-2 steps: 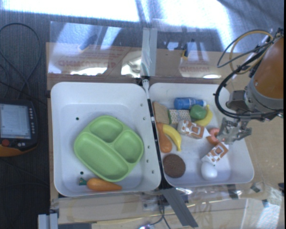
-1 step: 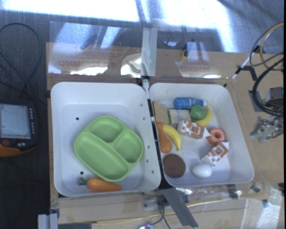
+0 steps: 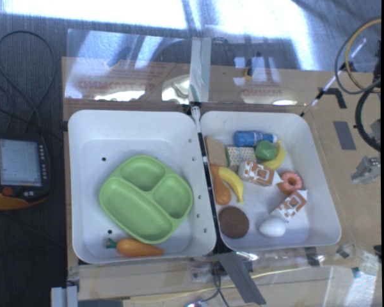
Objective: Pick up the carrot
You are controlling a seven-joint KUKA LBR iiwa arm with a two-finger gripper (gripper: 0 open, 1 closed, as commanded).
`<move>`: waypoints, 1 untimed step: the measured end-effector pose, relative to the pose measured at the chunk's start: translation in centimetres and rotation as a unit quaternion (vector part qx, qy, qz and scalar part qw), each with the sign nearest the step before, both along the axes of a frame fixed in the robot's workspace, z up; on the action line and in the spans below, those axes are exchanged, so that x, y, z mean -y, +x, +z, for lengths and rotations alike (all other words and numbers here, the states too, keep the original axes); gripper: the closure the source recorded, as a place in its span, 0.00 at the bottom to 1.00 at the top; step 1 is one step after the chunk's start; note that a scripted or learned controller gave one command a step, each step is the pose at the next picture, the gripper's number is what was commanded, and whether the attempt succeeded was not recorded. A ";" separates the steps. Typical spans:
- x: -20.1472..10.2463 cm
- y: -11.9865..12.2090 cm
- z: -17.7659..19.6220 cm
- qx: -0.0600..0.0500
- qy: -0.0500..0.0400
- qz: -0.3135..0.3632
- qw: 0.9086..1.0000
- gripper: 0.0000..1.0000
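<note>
- While you watched from above, the left bin (image 3: 83,171) held a green divided plate (image 3: 147,198) in its middle.
- Your carrot (image 3: 138,249) lay flat along that bin's near edge, just beside the plate's near rim, leafy end toward the near-left corner.
- Your right bin (image 3: 317,178) carried crowded toy food, a banana (image 3: 232,181) among it.
- I couldn't tell you the gripper's state.

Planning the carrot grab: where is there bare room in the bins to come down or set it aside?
Left bin: bare floor along the far wall and left of the green plate. The carrot lies tight between plate and near wall. Right bin: crowded with toy food; small bare patches at the right wall and near-right corner.
</note>
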State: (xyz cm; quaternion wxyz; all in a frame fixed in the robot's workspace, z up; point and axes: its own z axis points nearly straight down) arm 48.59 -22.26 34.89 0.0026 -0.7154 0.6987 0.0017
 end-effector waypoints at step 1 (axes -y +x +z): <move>-1.4 1.5 0.3 0.001 0.001 0.299 0.954 1.00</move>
